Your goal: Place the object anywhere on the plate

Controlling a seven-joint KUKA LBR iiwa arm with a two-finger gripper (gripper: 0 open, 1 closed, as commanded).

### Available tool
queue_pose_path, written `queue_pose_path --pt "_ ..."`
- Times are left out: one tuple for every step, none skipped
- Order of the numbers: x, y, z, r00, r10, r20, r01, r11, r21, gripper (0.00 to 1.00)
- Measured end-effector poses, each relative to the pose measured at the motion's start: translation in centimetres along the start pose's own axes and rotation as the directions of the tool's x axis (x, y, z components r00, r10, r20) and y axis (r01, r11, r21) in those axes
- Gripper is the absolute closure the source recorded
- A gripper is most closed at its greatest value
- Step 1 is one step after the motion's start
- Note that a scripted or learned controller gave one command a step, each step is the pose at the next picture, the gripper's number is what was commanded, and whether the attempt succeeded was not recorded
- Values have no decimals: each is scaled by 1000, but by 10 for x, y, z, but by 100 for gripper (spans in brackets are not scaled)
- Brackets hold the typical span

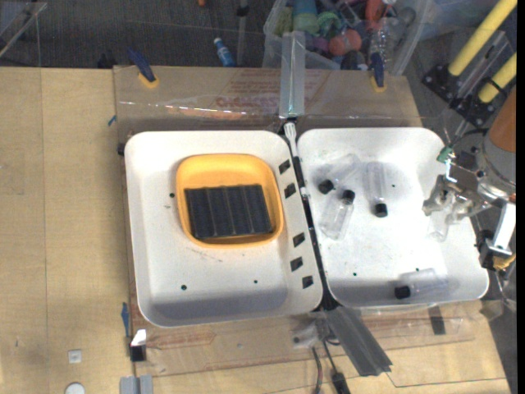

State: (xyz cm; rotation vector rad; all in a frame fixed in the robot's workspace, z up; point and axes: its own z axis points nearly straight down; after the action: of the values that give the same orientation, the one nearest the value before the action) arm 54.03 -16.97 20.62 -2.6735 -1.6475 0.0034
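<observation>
An orange-yellow plate [190, 173] lies in the left bin [156, 277]. A dark ridged rectangular piece [228, 211] rests on its middle. Several clear plastic bottles with black caps lie in the right bin [410, 150]: one [338, 173] at the upper left, one [334, 213] below it, one [376, 184] near the middle, and one [420, 284] at the front edge. My gripper [447, 201] hangs over the right side of the right bin, apart from the plate. Something pale and clear shows just under it, too blurred to name.
A row of black clips [294, 212] runs along the divider between the bins. A clear tub of colourful toys [344, 11] stands behind the bench. Bare wooden bench top [57, 220] stretches to the left of the bins.
</observation>
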Motion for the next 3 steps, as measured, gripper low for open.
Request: queue_pose_path --pt "33 64 28 998 -64 0 64 998 -1 100" --pt "45 107 -4 976 -219 0 219 976 -4 100" --pt "38 123 -50 918 -396 2 396 918 -5 100"
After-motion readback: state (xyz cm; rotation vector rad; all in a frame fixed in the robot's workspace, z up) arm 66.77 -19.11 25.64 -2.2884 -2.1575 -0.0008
